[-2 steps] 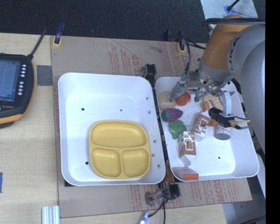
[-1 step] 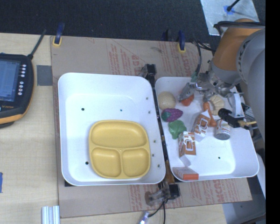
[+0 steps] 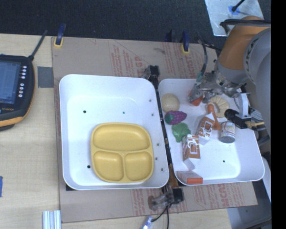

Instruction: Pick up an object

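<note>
The claw [image 3: 206, 87] hangs over the right bin's [image 3: 238, 168] far edge, poised above its clutter. Its grip cannot be told.

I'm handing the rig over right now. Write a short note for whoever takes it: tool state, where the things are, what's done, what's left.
Tool: low over the far end of the right bin, nothing visibly held.
Right bin holds a purple piece, green piece, cream ball, small can and two orange-and-white packets.
Left bin holds the yellow divided tray.
Done: no pick visible.
Left: grasp and lift one object.
</note>
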